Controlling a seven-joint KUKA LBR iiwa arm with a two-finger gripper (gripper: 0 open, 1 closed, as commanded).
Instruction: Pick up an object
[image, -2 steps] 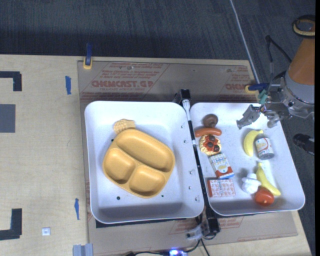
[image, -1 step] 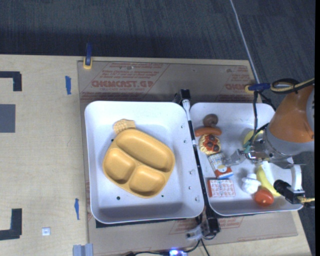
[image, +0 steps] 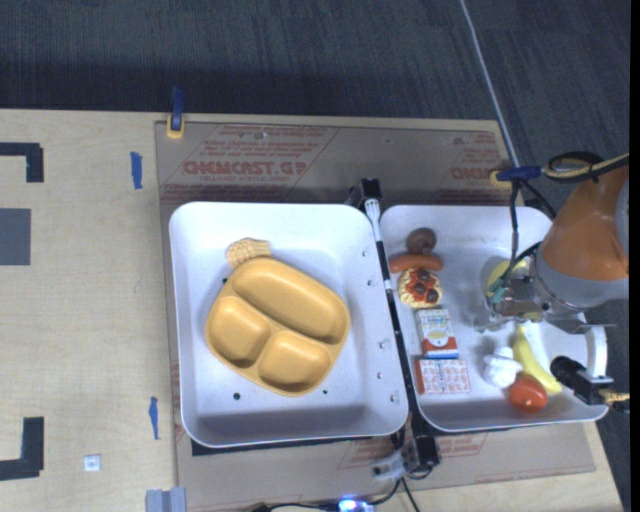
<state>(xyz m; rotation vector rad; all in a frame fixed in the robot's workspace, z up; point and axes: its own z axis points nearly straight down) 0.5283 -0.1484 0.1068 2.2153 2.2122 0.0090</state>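
My gripper (image: 503, 300) is lowered into the right bin (image: 468, 228), at its right side, below the arm's orange band (image: 590, 238). It sits right over a green and yellow toy (image: 496, 275), part of which the gripper body hides. Close by in the same bin lie a yellow banana (image: 535, 362), a red tomato (image: 528, 395) and a small white piece (image: 498, 368). Down the bin's left side are a brown mushroom (image: 421, 239), a hot dog (image: 415, 262), a pizza slice (image: 420, 288), a small carton (image: 436, 333) and a red and white box (image: 442, 376).
The left bin (image: 185, 300) holds a large yellow divided plate (image: 275, 320) and a small corn piece (image: 247, 249) at its upper left. A black divider (image: 385, 290) runs between the bins. Cables (image: 515, 210) hang by the arm at the right bin's far corner.
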